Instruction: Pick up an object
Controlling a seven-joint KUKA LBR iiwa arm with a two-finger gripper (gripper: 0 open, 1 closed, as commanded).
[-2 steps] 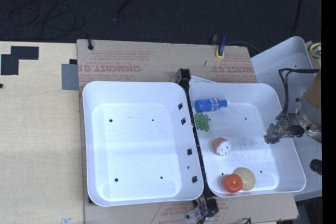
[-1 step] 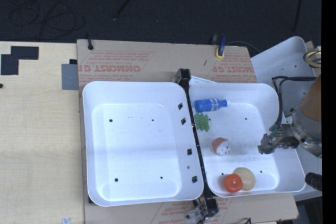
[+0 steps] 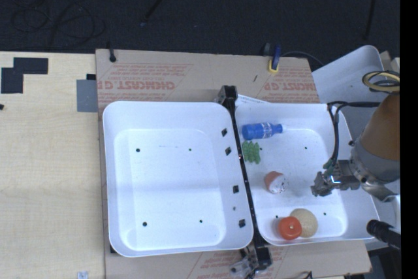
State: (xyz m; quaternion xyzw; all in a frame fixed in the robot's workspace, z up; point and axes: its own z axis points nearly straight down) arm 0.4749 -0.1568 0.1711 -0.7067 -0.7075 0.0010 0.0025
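We log two shallow white bins side by side on a cardboard sheet [image 3: 196, 78] printed with red lettering. The left bin [image 3: 117, 140] shows bare floor with a few small dark dots. The right bin [image 3: 313, 121] holds every loose object, five by our count.

One blue bottle [image 3: 261, 131] lies on its side near the far left corner of the right bin, its paler cap end pointing right. One small green leafy piece [image 3: 251, 153] sits just below it, close to the black divider [image 3: 238, 160] where the bins meet. One small round object, white with a reddish patch [image 3: 275, 182], lies near the bin's middle, apart from the rest. At the near edge, one orange-red round piece [image 3: 290, 228] touches one tan round piece [image 3: 304, 222]; whether they overlap, we cannot tell.

The arm comes in from the right, its orange band [image 3: 392, 131] above a grey wrist. The gripper [image 3: 321, 187] hangs low over the right side of the right bin, well right of the white-and-red object and above the tan piece. Nothing shows between its tips. The tips themselves read as a dark blur, so whether they are spread or closed we cannot tell.

Beyond the cardboard, one yellow-and-blue clamp [image 3: 274, 59] sits at the far edge, and black tape marks lie on the pale wood bench [image 3: 46, 173] to the left.
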